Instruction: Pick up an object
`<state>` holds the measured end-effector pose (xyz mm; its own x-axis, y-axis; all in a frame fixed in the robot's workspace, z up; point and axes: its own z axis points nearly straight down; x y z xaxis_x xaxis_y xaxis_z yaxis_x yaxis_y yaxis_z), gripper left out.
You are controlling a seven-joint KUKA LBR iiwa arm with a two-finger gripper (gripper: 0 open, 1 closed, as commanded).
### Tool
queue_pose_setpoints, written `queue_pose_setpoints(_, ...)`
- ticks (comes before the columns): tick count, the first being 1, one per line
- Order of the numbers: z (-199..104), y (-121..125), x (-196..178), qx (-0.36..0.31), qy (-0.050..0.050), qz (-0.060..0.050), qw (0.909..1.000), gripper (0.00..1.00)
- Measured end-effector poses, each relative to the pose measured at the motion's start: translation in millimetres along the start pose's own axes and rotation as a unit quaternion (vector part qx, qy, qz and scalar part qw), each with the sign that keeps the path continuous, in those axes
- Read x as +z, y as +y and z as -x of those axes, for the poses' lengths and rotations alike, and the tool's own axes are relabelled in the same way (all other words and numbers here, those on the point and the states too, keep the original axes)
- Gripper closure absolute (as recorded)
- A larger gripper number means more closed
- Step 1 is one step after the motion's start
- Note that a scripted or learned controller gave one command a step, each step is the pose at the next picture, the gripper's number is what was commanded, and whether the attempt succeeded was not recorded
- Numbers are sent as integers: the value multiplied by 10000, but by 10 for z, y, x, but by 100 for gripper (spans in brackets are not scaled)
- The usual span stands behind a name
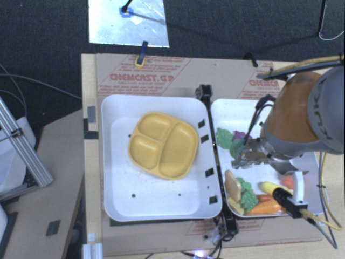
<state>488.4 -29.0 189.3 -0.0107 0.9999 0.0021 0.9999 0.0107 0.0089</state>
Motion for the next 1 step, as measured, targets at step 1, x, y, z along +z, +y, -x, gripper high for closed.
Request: queue_pose_setpoints(1,532,501,-714,44,-34,20,10000,100)
